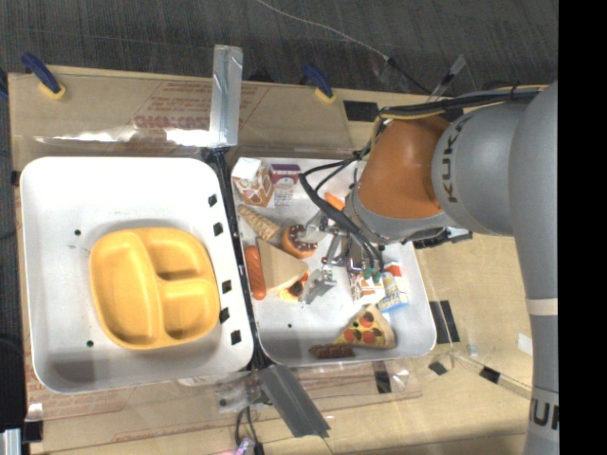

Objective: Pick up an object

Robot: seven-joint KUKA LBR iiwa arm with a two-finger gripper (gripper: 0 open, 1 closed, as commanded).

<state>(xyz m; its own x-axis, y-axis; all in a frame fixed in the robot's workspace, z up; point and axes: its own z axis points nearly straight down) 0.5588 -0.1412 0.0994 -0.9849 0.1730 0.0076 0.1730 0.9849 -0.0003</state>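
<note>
Reach step: my claw (322,278) sits low among toys in right bin (417,330); grip state unclear. Next: confirm catch, lift.

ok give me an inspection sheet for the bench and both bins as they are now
surface: brown cardboard-covered bench bearing a left white bin and a right white bin, side by side
job's things: in the right bin, a pizza slice toy, an ice cream cone toy, a red sausage toy, a small carton, a chocolate doughnut toy
clutter: yellow divided plastic tray in the left bin
grippers: gripper low over the right bin's middle; finger state hidden
cables: black cables looping at the wrist; thin wire on the floor above
surroundings: blue clamps and grey tape on the bench's far edge
</note>
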